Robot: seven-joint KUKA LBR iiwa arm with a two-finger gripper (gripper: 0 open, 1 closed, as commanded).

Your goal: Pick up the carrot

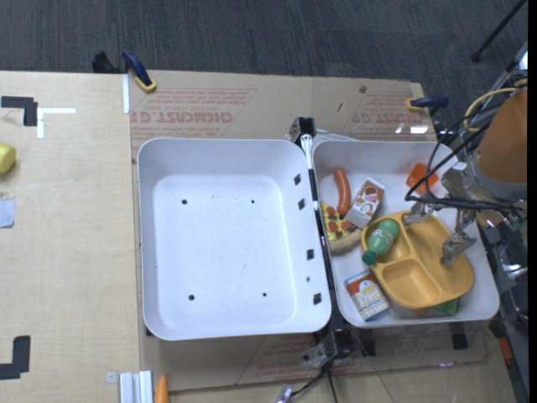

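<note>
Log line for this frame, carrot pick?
gripper: open, over yellow tray | carrot: at right bin's far edge | not grasped

Two white bins [226, 154] are seen on tan cardboard [210, 107] printed with faded red lettering, against a dark grey floor [252, 15]; small black dots are scattered across the left bin's floor; a mustard-yellow divided tray [428, 267] is shown in the right bin [369, 154], beside a green bottle [382, 238], a red-orange sausage [341, 191], a slice of yellow pizza with red spots [338, 227] and two red-and-white cartons [367, 296]; an orange piece [417, 175] is glimpsed at the bin's far edge; blue clamps with yellow tips [138, 70] are fixed to the cardboard; the arm's band [508, 141] is rendered in orange above silver-grey metal.
</note>
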